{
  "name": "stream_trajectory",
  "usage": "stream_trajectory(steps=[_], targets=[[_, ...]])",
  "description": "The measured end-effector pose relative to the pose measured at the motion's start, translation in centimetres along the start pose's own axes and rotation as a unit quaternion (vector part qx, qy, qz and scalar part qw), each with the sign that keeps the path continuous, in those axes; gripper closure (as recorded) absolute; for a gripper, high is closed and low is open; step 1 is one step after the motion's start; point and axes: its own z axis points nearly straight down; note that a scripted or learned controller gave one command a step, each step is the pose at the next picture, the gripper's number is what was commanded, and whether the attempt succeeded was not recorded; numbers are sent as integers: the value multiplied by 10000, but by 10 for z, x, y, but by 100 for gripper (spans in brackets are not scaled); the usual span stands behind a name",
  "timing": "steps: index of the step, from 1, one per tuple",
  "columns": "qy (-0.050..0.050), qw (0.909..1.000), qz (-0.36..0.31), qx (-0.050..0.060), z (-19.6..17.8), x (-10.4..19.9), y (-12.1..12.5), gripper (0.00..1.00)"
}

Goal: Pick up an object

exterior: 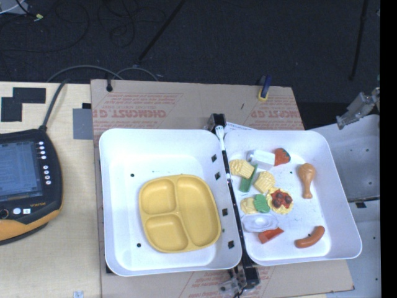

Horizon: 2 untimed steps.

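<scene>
At the right edge of the camera view, a grey metal part that appears to be the gripper (358,109) sits outside the bins, over the grey surface. Whether it is released or clenched cannot be told at this size, and nothing is seen held in it.

Left of the gripper and lower in the view lies the right bin (332,213), the nearer of the two. The left bin (124,148) is well apart from the gripper, beyond the right bin, and holds a yellow divided plate (178,213).

All loose toy food lies in the right bin. The drumstick (306,179) is the item nearest the gripper, down and to its left. It is tan with a rounded head, stands apart from its neighbours, and its long axis runs roughly up and down the view. The sausage (309,236) lies further down, near the bin's front wall, with its long axis nearly across the view.

Further left, a tight cluster holds the corn piece (265,181), a white block (262,158) and a red piece (282,156).

Judgement: the drumstick is the most accessible target. The approach should descend leftward and close across its narrow shaft.
</scene>
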Motion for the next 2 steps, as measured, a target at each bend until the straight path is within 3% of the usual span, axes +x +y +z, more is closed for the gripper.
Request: stream_trajectory(steps=[1, 2], targets=[[36, 9999, -27, 120, 78, 105, -6, 0], [20, 10000, -18, 3, -93, 176, -1, 0]])
